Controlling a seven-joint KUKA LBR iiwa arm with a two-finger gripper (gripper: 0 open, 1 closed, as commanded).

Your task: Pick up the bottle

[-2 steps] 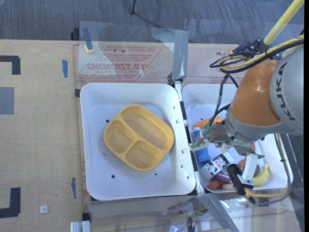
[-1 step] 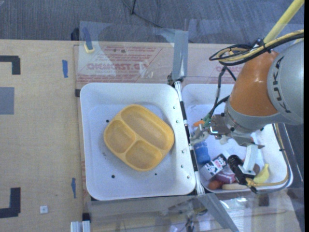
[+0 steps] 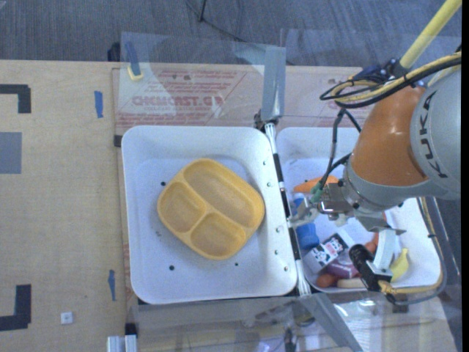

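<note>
Fingers on the gripper (image 3: 304, 213) are too hidden to tell if they are open or shut. A blue thing, maybe the bottle (image 3: 306, 235), lies just beside them, nearer the camera.

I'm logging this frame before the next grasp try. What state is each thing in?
Gripper: down in the right bin, by its left wall.
Yellow divided plate: flat, right way up, in the left bin.
Blue block: lying on the right bin's floor, next to the gripper.
Black-and-white box: lying tilted beside the blue block.
Orange thing: partly hidden by the arm.
</note>
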